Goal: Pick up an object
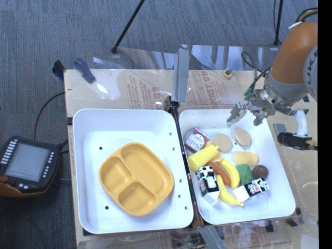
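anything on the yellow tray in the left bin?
No, the yellow divided tray in the left bin has bare compartments; the toy food lies in the right bin.

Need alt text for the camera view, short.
The end effector hangs with fingers spread above the far edge of the right bin, which holds a pile of toy food. The left bin holds a yellow divided plate.

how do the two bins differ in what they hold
The left bin holds a single yellow tray with three compartments, lying flat near its middle. The right bin holds a crowded pile of small toy foods, among them a banana and a yellow bottle. The pincer hangs over the right bin's far edge, not the left one. Both bins are shallow, white and about the same size.
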`<state>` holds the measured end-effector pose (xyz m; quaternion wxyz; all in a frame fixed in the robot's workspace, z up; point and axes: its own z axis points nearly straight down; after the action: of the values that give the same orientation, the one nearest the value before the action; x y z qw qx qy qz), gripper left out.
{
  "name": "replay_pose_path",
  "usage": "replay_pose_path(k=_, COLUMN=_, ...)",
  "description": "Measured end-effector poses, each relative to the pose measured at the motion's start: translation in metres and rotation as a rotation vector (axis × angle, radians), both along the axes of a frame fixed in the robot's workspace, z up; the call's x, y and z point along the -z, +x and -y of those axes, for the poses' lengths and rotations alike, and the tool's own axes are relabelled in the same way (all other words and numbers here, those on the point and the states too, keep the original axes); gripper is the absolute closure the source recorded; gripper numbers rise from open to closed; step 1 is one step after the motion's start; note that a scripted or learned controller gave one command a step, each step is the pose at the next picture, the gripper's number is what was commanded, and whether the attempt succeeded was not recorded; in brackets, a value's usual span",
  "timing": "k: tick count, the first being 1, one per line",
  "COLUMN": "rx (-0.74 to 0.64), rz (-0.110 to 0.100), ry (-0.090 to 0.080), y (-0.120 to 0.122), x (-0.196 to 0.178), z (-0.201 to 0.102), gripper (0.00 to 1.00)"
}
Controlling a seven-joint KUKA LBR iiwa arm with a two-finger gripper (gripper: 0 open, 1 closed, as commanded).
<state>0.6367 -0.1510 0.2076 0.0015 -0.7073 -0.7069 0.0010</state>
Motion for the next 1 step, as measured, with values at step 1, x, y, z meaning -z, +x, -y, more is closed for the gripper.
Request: replay_pose_path(k=1, rx=-0.111, rz=-0.009, ry=0.004, y=-0.0549, x=0.1207, z=-0.0246, gripper=0.00)
